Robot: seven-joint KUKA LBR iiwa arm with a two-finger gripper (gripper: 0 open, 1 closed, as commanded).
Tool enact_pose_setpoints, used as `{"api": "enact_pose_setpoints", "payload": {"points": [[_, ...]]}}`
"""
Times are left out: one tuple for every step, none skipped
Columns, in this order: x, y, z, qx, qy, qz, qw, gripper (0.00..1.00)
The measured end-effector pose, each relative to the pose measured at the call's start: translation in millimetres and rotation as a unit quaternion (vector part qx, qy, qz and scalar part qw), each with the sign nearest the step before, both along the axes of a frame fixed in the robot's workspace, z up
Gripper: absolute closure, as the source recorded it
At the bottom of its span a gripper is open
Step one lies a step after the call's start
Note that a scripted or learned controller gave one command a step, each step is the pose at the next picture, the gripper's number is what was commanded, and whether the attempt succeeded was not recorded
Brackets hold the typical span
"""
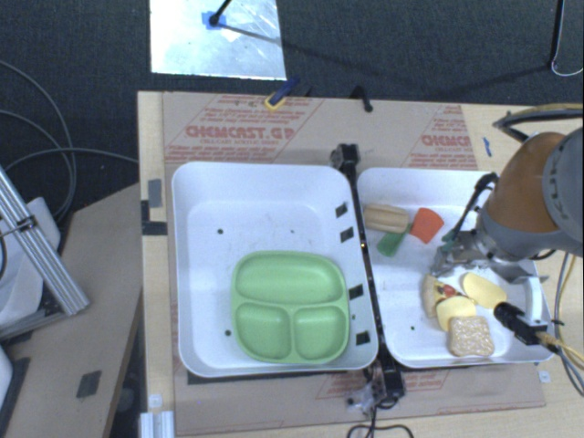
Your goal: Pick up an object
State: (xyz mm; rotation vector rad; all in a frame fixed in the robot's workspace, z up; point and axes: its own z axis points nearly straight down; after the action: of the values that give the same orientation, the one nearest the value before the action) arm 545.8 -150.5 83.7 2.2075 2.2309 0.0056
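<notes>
**Robot arm reaches into cluttered right bin**

The grey KUKA arm [547, 190], its orange band showing above the wrist, comes in from 3 o'clock and bends down over the right bin [401, 182], one of two shallow white bins set side by side on a cardboard-covered bench [237, 128]. Its gripper [453, 255] sits low at the bin's centre, right at the top edge of a small heap of toy food; whether the claw is spread or closed, and whether it has hold of anything, cannot be told from this angle.

The heap lies toward 5 o'clock in the right bin: a pale yellow banana-like piece [484, 289] just below the wrist, a rounded yellow piece with a red spot [434, 292] at its left, a yellow block [455, 310] below them, and a speckled tan cracker-like square [471, 337] touching the block at the bin's near edge. Toward 11 o'clock in the same bin, apart from the heap, a tan wooden cylinder [385, 216] lies on its side, with an orange-red piece [425, 224] just to its right and a small green piece [391, 243] beneath it.

The left bin [210, 199] holds a green three-compartment tray [290, 305], lying flat toward 5 o'clock. A black divider [358, 245] runs between the bins.
</notes>
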Motion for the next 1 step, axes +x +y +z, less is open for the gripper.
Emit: {"api": "enact_pose_setpoints", "payload": {"points": [[-61.2,39.1,0.4,0.0013,0.004,-0.004,1.0000,1.00]]}}
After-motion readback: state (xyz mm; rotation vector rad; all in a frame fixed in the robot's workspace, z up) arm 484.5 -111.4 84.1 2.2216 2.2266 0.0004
